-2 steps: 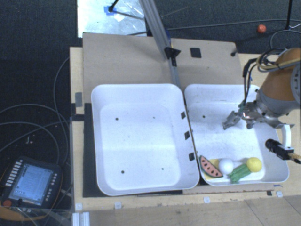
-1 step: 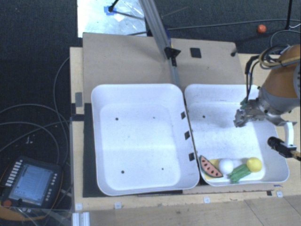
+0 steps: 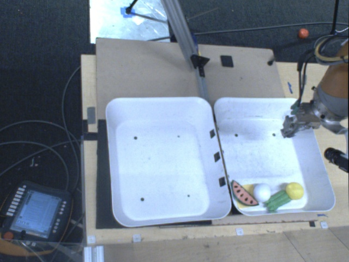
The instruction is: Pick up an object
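Observation:
Along the near wall of the right bin (image 3: 256, 119) lies a row of small toys: a watermelon slice (image 3: 244, 194), a white ball (image 3: 262, 191), a green piece (image 3: 277, 200) and a yellow lemon-like piece (image 3: 295, 190). My gripper (image 3: 287, 129) hangs over the far right part of that bin, well behind the toys and apart from them. Nothing shows between its fingers.
The left bin (image 3: 117, 119) stands beside the right one, with black clips (image 3: 217, 156) along the shared rim. A metal pole (image 3: 182, 26) slants up from the back of the bench. A pendant (image 3: 35, 209) and cables lie on the floor at left.

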